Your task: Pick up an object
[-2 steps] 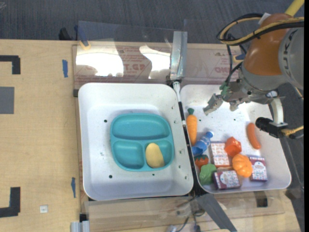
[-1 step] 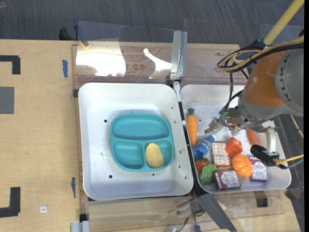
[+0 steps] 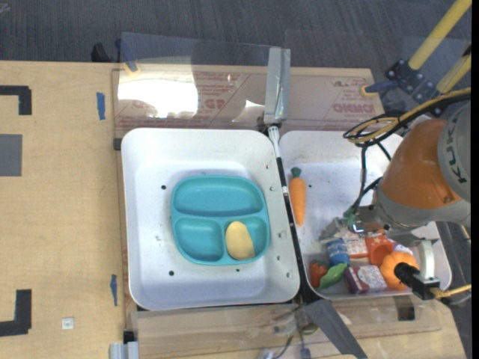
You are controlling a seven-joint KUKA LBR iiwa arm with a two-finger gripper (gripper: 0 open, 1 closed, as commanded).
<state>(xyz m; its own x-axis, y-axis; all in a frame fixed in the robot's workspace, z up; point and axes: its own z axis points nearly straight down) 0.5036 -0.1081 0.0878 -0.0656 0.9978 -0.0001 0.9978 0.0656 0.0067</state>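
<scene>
The arm (image 3: 426, 174) comes in from the right side of the camera view and bends down over the right bin (image 3: 322, 163), its orange band sitting above the cluttered near end of that bin. The gripper (image 3: 358, 223) hangs low over this clutter, and whether it is open, closed or gripping anything cannot be told, because the wrist covers it from above. Directly below and around the gripper lies a tight heap of small things: a red and white packet (image 3: 372, 245) just under it, a blue object (image 3: 338, 254) touching the packet on its left, an orange ball (image 3: 392, 266) to the gripper's lower right, a dark red box (image 3: 364, 279) beyond the packet toward the bin's near rim, and a red and green piece (image 3: 327, 274) at the heap's left end. None of these can be seen held by the gripper. A carrot (image 3: 298, 197) lies well to the gripper's left, alone on the bare white floor of the same bin, close beside the divider (image 3: 281, 178) between the two bins, its green top pointing away toward the far rim. Farther left of the gripper, across the divider, the left bin (image 3: 146, 200) holds a teal tray (image 3: 217, 204) with three compartments, and a yellow potato-like object (image 3: 239, 240) rests in its lower right compartment. Both bins sit on the counter (image 3: 52, 200), with a clear plastic sheet (image 3: 202, 81) standing behind them, on the far side from the gripper.
</scene>
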